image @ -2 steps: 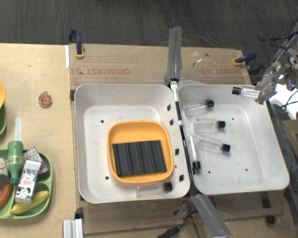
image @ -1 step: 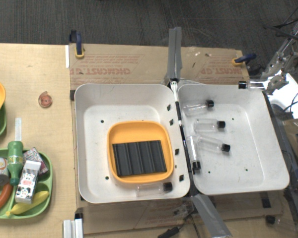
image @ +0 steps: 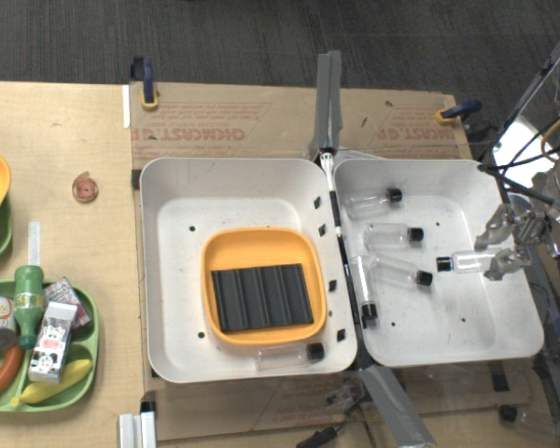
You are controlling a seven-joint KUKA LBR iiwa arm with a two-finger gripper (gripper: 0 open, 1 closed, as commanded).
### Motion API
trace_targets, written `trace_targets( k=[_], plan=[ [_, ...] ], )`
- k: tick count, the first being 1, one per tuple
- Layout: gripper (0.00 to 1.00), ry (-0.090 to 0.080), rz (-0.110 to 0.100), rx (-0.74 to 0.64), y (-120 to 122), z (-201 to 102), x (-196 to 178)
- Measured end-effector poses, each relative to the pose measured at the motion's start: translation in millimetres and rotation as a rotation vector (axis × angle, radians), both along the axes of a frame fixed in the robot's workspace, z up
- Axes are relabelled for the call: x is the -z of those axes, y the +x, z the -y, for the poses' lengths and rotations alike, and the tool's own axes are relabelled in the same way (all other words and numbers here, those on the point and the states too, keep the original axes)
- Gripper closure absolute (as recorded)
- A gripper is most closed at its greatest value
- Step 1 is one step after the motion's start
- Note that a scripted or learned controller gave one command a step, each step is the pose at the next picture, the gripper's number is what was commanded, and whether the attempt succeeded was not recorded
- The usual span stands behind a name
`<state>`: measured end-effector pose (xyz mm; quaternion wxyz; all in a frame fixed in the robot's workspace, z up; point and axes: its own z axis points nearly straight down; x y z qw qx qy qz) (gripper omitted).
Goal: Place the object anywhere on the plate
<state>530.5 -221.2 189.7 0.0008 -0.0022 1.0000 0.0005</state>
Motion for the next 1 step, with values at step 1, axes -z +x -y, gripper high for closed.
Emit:
trace_targets(
  k=[1],
  plan=[
    [1.00, -0.001, 0.004, -0.186, 50.8, 1.0, -91.2]
  ],
)
